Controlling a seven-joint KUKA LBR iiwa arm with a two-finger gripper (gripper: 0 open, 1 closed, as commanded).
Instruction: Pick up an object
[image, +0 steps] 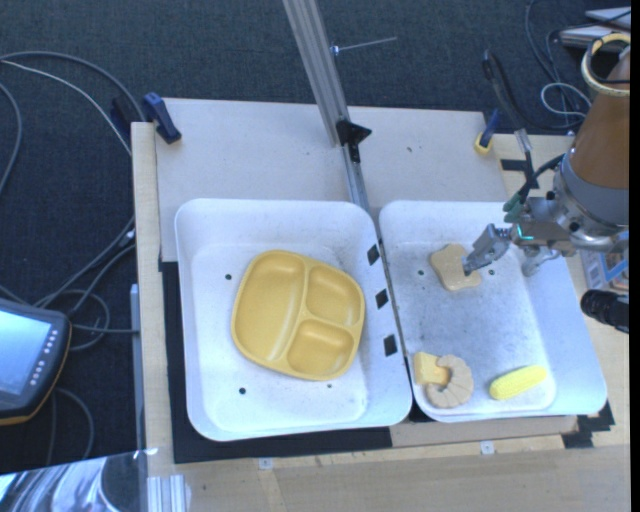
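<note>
- The worktop carries two white bins side by side; the left bin has a yellow divided plate sitting in its middle.
- The right bin holds the small stuff, and the arm comes in over the worktop's right edge.
- The end effector is down near the right bin's far edge, right at a tan bread-like piece. One finger looks to be touching the piece's right side, but honestly I can't tell if it's clenched or released.
- So the bread-like piece lies just left of the end effector. I'd guess that's the target.
- Along the near edge: a shell-shaped cookie thing near the corner by the divider, and a corn cob lying long-ways along that edge, well apart from the end effector.
</note>
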